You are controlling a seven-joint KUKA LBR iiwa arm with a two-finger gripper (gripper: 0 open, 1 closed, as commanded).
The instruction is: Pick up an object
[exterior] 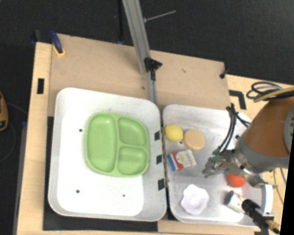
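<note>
Pincer (211, 167): grip unreadable. Orange ball (236, 180) just right, carton (183, 159) left; descent may strike bin floor between.

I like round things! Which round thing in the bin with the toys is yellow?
The yellow ball, at the right bin's far left corner. The round thing beside it is tan, and the one by the gripper is orange.

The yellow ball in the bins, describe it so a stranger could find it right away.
Start at the right bin, the one the arm reaches into. The yellow ball lies in its far left corner, beside the tan disc and above the small carton. It alone there is bright yellow and round.
</note>
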